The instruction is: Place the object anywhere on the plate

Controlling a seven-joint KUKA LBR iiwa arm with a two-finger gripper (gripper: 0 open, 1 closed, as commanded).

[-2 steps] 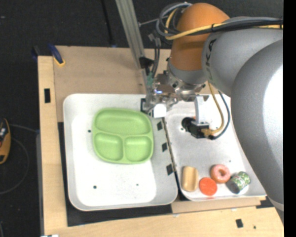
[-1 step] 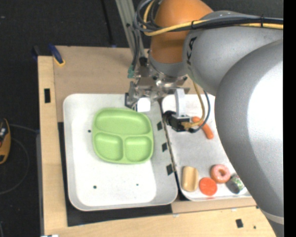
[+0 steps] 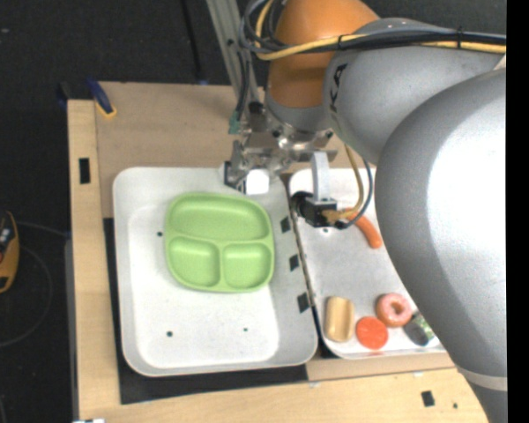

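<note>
A light green divided plate [image 3: 219,241] lies in the left white bin [image 3: 150,324], toward its far half. My gripper [image 3: 249,173] hangs over the far edge of that bin, just beyond the plate's far right rim. A small white piece [image 3: 257,182] shows at the gripper's lower end, and I cannot tell whether it is a held object or part of the gripper. The grey arm and its orange band [image 3: 322,25] cover the view's upper right.
The right bin [image 3: 335,263] holds an orange carrot-like piece [image 3: 368,231], a tan roll [image 3: 338,318], a red-orange ball [image 3: 371,333], a pink donut [image 3: 393,307] and a small dark item [image 3: 420,329]. The arm hides much of this bin.
</note>
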